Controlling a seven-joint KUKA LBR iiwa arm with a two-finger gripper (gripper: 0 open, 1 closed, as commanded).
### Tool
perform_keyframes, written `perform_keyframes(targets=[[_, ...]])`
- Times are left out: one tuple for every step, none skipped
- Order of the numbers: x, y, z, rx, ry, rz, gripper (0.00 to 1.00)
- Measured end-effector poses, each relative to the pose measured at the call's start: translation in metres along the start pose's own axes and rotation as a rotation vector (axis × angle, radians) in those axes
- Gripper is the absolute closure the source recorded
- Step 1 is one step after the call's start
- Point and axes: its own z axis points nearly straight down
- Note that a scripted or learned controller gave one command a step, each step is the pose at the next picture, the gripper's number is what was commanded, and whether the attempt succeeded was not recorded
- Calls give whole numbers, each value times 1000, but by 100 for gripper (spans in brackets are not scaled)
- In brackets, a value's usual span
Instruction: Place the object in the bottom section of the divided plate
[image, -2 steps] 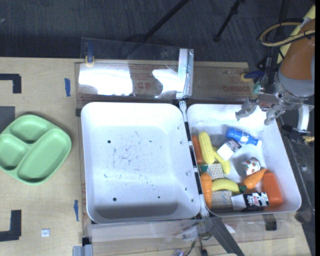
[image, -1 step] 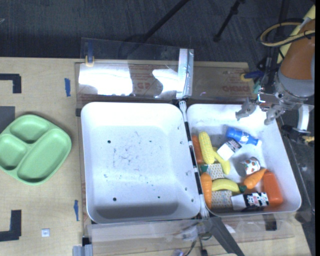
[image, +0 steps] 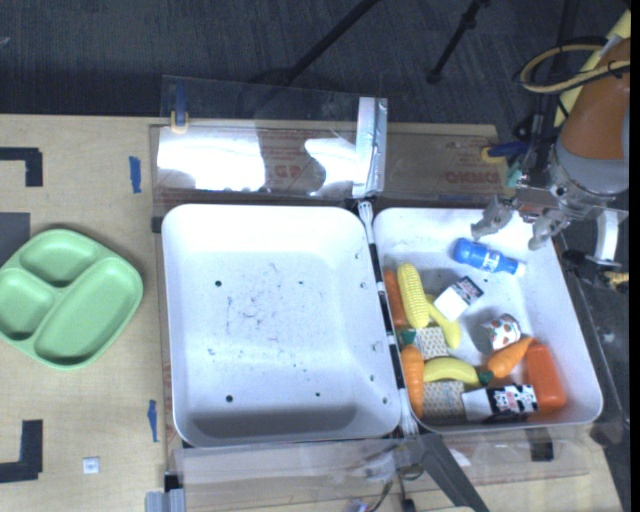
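Observation:
A green divided plate (image: 66, 297) lies on the bench at the far left, with two small sections at the top and one large section at the bottom. My gripper (image: 517, 228) hangs over the back of the right bin (image: 585, 375), fingers spread apart with nothing between them. A blue bottle (image: 485, 257) lies just below and left of the fingertips. The right bin also holds a corn cob (image: 413, 296), a banana (image: 449, 371), carrots (image: 507, 357), an orange bottle (image: 545, 377) and several other small items.
The left bin (image: 270, 320) sits between the plate and the right bin. A clear plastic sheet (image: 270, 150) stands behind the left bin. Cables hang at the upper right near the arm (image: 595, 130).

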Motion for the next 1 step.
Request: perform_keyframes(targets=[[0,0,0,0,0,0,0]])
